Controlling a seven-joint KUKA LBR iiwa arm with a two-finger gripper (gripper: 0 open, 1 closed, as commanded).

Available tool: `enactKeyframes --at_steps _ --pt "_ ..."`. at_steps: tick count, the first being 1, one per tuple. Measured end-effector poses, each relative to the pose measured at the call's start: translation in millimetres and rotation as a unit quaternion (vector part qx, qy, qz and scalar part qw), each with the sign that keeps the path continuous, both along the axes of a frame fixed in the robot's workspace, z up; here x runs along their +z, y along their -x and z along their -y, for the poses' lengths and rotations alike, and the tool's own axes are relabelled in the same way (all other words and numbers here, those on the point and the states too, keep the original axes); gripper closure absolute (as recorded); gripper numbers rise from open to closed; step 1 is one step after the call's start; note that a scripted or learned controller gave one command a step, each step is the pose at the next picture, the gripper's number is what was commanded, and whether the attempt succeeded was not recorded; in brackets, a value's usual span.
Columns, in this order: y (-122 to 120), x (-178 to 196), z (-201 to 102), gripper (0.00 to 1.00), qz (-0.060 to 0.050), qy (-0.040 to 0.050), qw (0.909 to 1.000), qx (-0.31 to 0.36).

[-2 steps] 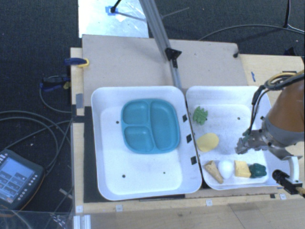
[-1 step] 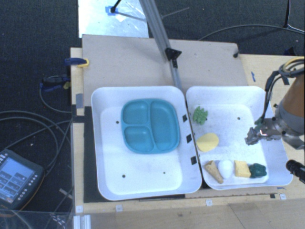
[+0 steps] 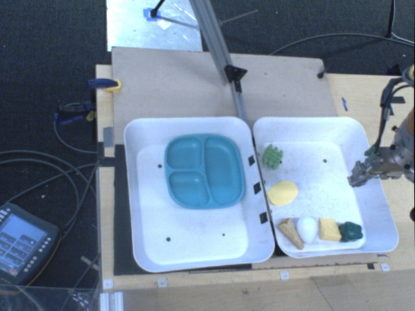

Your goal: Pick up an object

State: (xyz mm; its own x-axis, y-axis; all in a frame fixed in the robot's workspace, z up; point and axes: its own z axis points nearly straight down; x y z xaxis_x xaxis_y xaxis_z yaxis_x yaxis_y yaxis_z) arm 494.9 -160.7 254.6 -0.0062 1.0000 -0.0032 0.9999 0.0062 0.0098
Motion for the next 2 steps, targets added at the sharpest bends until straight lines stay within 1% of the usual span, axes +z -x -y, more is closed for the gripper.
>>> enactKeyframes --at_steps 1,2 --pt "-1.2 3.8 0.1 1.00 -0.003 -0.0009 1.0000 0.000" --pt "-12.6 -5.5 -60.5 1.00 -0.004 -0.0027 1.0000 0.003"
